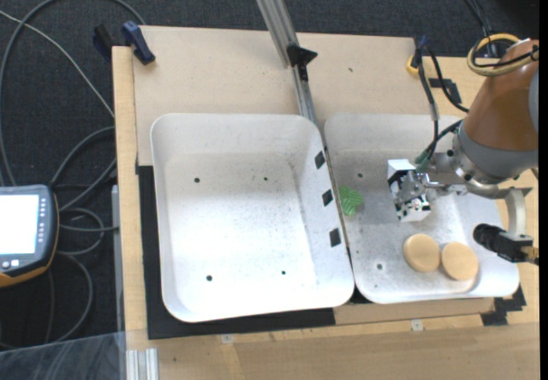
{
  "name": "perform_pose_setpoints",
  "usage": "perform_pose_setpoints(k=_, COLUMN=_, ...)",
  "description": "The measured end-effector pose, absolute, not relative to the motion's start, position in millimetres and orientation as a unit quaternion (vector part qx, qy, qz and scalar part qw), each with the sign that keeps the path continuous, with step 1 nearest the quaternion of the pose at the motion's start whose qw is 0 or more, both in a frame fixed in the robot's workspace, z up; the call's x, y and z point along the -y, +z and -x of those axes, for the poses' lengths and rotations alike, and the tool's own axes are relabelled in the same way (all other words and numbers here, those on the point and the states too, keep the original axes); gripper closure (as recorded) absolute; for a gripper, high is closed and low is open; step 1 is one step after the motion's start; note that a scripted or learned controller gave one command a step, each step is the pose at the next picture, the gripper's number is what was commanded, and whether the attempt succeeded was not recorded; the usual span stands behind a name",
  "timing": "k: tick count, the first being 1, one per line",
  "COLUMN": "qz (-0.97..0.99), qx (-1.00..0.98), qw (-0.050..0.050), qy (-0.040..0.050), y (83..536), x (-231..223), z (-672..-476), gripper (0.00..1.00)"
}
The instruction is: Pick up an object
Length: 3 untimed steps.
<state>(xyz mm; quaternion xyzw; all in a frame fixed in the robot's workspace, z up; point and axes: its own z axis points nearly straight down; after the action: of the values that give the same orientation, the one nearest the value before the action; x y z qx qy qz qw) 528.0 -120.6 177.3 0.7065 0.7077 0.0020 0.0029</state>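
- arm (501, 126) comes in from the right, orange band above a grey wrist, reaching over the right bin (377, 134)
- gripper (409, 197) sits low in the right bin's middle, a white and black block with cables trailing back to the wrist
- cannot tell how the gripper stands, too small and cluttered to read; nothing seen pinched in it
- green object (350, 199) lies on the right bin's floor near its left wall, just left of the gripper, apart from it
- two tan round discs (420, 252) lie side by side, touching or nearly so, near the bin's front edge, below and right of the gripper
- second disc (459, 260) is the right one, close to the bin's front right corner
- left bin (171, 143) stands beside the right bin, its right rim overlapping the right bin's left edge, dark specks on its floor
- metal rail (274, 10) runs at a slant from the top down to the seam between the bins
- blue clamp (137, 40) on the bench's back left corner
- handheld screen unit (24, 228) on the floor at far left, cables looping around it
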Motion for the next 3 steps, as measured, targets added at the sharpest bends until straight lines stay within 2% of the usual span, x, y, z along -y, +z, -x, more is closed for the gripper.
perform_pose_setpoints(k=1, qz=-0.707, qx=-0.708, qw=0.002, qy=0.0015, y=212, x=120, z=-529.4, gripper=1.0)
perform_pose_setpoints(k=2, qz=-0.705, qx=-0.709, qw=-0.002, qy=0.0006, y=210, x=63, z=-523.6, gripper=1.0)
perform_pose_setpoints(k=3, qz=-0.704, qx=-0.71, qw=0.0, qy=0.0018, y=224, x=6, z=-530.0, gripper=1.0)
